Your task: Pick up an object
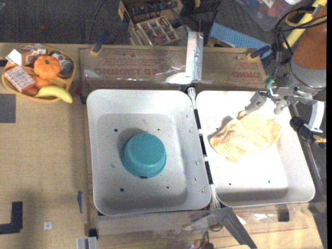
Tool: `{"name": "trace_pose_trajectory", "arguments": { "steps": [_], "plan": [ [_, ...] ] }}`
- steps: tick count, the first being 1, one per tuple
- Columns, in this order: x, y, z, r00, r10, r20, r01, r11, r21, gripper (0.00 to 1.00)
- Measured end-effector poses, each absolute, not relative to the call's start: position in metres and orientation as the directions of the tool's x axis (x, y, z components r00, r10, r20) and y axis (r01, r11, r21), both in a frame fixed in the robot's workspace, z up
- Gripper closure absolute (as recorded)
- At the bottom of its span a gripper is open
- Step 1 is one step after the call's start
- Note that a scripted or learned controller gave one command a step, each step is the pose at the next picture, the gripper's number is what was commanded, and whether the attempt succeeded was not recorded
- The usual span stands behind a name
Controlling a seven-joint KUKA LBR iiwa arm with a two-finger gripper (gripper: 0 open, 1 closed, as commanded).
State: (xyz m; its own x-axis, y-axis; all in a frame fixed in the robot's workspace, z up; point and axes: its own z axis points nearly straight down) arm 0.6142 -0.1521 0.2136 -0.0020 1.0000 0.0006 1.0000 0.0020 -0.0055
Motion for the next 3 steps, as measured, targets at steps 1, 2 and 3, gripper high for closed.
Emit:
{"name": "trace_pose_trajectory", "arguments": {
  "steps": [1, 2, 3],
  "plan": [
    [0.615, -0.202, 0.168, -0.061, 0.998, 0.001, 0.998, 0.061, -0.005, 0.00],
    [0.602, -0.215, 0.095, -0.079, 0.997, 0.007, 0.997, 0.079, 0.004, 0.00],
    [0.600, -0.218, 0.101, -0.074, 0.997, 0.005, 0.997, 0.074, -0.001, 1.00]
  ]
}}
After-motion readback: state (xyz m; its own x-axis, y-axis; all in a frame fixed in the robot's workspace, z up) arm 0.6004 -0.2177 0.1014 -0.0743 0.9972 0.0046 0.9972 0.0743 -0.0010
